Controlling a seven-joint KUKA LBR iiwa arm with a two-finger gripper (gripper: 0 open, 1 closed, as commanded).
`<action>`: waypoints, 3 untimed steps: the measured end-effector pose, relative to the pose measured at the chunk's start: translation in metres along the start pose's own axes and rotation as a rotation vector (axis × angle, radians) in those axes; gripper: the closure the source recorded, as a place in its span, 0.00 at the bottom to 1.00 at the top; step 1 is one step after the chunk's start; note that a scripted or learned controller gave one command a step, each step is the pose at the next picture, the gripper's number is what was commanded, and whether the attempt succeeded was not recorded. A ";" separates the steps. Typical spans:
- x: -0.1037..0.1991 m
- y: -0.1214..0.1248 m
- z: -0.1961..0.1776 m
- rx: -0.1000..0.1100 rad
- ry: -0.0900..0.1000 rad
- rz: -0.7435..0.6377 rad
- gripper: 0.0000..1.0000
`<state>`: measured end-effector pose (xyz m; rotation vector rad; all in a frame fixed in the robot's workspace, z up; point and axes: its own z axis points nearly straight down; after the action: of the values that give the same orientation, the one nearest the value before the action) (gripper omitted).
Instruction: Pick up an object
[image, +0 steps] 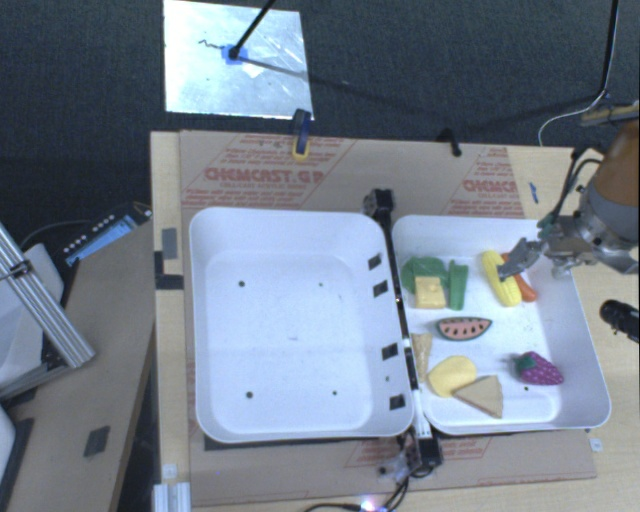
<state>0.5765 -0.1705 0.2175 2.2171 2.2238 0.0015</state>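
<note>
The right bin (583, 372) holds several toy foods. A yellow banana-like piece (495, 272) and an orange carrot (526, 291) lie at its back right. My gripper (517, 261) hangs right over these two, reaching in from the right and low over the bin. To the left are a green leafy piece (424, 268), a yellow block (430, 293) and a green stick (458, 284). A watermelon slice (464, 327) lies in the middle. Toward the front are a yellow lump (452, 373), a tan wedge (484, 397) and purple grapes (540, 369).
The left bin (290, 330) sits beside the right one, joined by black clips (384, 290) along the shared rim. A yellow clamp (300, 148) stands at the bench's back edge. Cables (575, 115) hang near the arm at the right.
</note>
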 end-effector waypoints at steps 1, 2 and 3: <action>0.010 -0.005 0.140 0.005 0.001 0.001 0.00; 0.031 0.097 0.131 -0.011 -0.001 -0.007 0.00; -0.042 0.094 0.014 -0.013 -0.007 0.006 0.00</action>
<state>0.6704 -0.2119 0.2036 2.2130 2.2075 0.0076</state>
